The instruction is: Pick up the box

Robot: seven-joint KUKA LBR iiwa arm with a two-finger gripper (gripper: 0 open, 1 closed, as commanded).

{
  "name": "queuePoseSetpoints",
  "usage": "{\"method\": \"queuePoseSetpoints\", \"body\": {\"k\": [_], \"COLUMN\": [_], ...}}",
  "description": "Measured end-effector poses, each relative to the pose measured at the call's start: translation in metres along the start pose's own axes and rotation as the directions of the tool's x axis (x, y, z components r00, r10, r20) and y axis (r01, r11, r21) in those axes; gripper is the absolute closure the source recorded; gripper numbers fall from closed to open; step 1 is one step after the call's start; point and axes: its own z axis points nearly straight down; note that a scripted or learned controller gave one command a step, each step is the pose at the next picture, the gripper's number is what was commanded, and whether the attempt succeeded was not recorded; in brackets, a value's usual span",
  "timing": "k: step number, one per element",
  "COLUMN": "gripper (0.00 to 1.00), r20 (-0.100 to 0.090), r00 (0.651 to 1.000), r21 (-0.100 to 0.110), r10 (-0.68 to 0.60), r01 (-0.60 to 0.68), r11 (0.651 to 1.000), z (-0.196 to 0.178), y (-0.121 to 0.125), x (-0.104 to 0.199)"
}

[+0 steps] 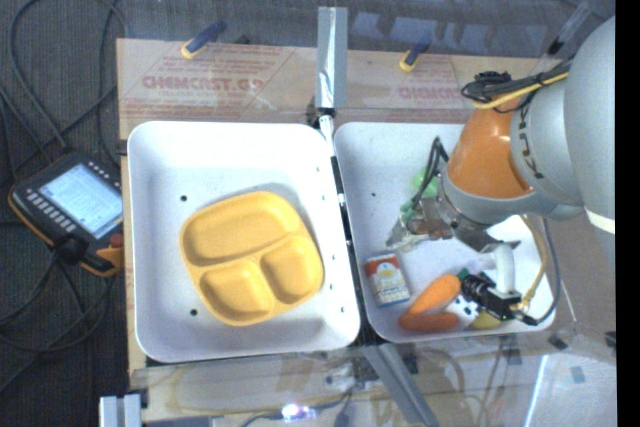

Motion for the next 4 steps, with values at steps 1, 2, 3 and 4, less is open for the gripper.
{"method": "queuePoseSetpoints", "body": {"k": [1,2,3,4], "gripper": [1.00,1.00,1.00,1.00], "r20": [0.008,0.000,-0.002,-0.004], "r00": [0.934,0.991,0.991,0.990], "r21": [0.010,0.012,0.020,0.027], "r10": [0.357,-0.136,-0.137,-0.139], "r01": [-0.357,0.136,0.137,0.139], "r11": [0.934,0.991,0.990,0.990], "z": [-0.084,-0.084,-0.090,-0.095], "y": [0.004,-0.039,-0.038,-0.038], "x": [0.066,0.073,0.074,0.075]}}
